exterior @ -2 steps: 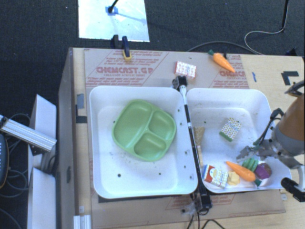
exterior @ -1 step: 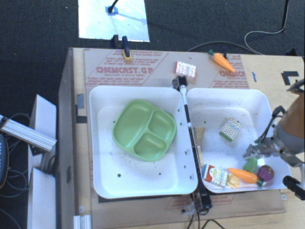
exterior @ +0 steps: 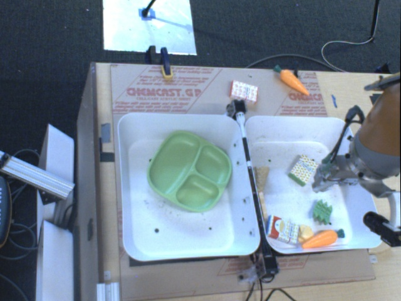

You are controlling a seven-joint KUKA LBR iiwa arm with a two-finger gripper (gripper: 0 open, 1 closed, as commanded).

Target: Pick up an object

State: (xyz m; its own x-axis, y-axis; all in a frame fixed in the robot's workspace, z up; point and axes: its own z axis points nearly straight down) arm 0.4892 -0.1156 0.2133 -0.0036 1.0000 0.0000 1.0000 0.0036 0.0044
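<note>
The right bin (exterior: pixel 282 137) holds several small things. A green-and-white patterned box (exterior: pixel 303 169) lies near its middle, and a tan flat piece (exterior: pixel 261 177) rests by the divider. A green leafy toy (exterior: pixel 322 211) sits lower down. Along the front wall lie an orange carrot (exterior: pixel 321 238), a yellow piece (exterior: pixel 305 232) and a red-and-white carton (exterior: pixel 283 228). My gripper (exterior: pixel 322 180) hangs low over the bin floor, just right of the patterned box and above the leafy toy. I see nothing held in it.
The left bin (exterior: pixel 135 231) carries a green divided plate (exterior: pixel 190 170). A black bar (exterior: pixel 247 168) runs between the bins. Behind them on the bench lie a second carrot (exterior: pixel 293 80), a small patterned box (exterior: pixel 244 91) and a clamp (exterior: pixel 164 61).
</note>
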